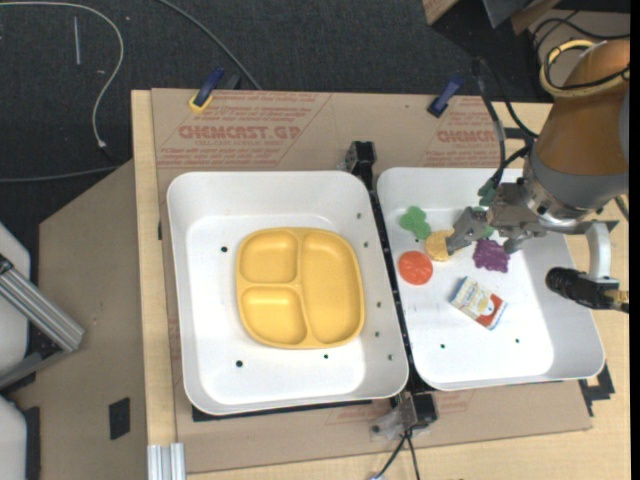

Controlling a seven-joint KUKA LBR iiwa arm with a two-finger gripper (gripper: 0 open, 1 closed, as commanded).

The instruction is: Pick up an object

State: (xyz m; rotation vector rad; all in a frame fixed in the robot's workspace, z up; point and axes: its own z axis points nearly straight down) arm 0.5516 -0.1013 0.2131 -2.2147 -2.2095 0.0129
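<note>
Your gripper (pixel 481 230) hangs open, empty. The purple toy (pixel 490 256) sits just below the jaws, the yellow piece (pixel 437 245) beside them. Descending off-centre could nudge both away.

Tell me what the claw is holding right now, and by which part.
Cannot be told. The claw hangs low in the right bin, among the yellow piece, purple toy and green toy, but nothing shows between its fingers.

- The cardboard sheet (pixel 300 118) under the bins bears red print "CHEMCAST GP" near its far left corner.
- The same red print repeats near its far right corner, partly hidden.
</note>
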